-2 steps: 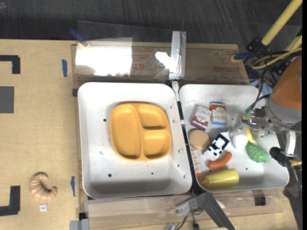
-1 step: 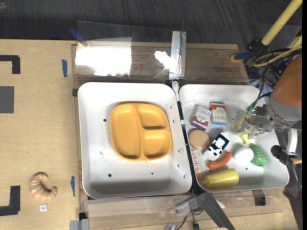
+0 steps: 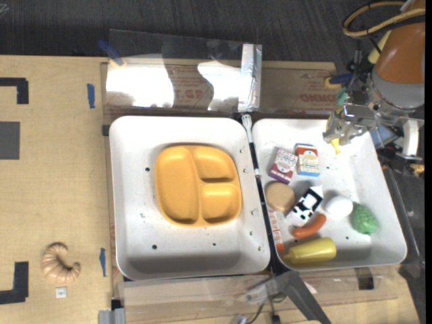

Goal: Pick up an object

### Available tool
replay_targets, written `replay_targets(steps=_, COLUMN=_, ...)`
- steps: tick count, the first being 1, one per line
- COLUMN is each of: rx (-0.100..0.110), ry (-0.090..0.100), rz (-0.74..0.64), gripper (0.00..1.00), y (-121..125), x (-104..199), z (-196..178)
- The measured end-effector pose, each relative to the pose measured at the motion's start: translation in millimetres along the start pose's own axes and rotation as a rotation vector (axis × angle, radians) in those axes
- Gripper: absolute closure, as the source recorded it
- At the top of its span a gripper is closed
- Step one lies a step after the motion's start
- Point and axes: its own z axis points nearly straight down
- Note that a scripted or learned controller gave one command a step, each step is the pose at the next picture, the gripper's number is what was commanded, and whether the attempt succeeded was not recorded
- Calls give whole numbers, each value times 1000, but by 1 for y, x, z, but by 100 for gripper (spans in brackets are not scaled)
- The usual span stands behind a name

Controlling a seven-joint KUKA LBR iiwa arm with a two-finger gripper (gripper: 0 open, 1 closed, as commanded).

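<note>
My gripper (image 3: 343, 134) hangs over the far right corner of the right bin (image 3: 361, 174), open with nothing between its fingers. Below it in that bin lie several small toys: a purple carton (image 3: 284, 164), a red and white carton (image 3: 308, 159), a brown bun (image 3: 279, 196), a black and white block (image 3: 307, 204), a white ball (image 3: 339, 208), a green lump (image 3: 364, 219), a red sausage (image 3: 309, 229) and a yellow piece (image 3: 310, 250). The nearest toy, the red and white carton, sits left of and nearer than the gripper.
The left bin (image 3: 135, 154) holds a yellow divided plate (image 3: 198, 183). A tan croissant toy (image 3: 61, 262) lies on the bench at the near left. A clear plastic sheet (image 3: 182, 79) stands behind the bins. Cables (image 3: 368, 19) loop above the arm.
</note>
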Motion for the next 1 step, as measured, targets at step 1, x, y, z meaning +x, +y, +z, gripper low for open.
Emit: replay_targets(steps=1, rx=16, ry=-1, rz=-57, gripper=100, y=-48, x=54, z=5)
